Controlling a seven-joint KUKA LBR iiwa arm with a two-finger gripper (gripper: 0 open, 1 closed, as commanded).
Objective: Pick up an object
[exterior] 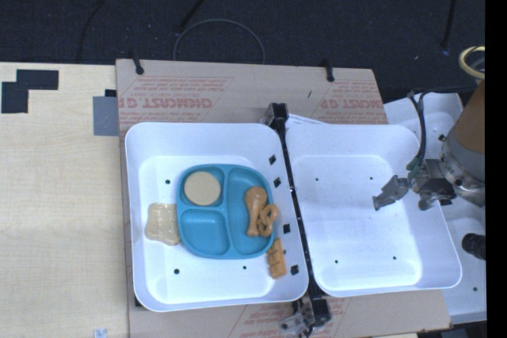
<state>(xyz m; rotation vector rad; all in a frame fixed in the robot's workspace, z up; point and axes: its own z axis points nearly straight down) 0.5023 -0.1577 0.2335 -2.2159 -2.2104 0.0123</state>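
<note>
Pretzel [261, 211] lies on the blue divided plate [207, 235] in my left bin [150, 146], beside a round cracker [201, 187]. My gripper [402, 194] hangs over the right bin [348, 281]; I cannot tell its grip.

**Red print on the cardboard sheet**

The cardboard sheet [238, 95] under the two bins carries red printed lettering, seen upside down from this camera. Left of centre it appears to read "CHEMCAST GP"; a second, matching print sits to the right near the far edge. A further red print at the near edge is too small to read.
</note>
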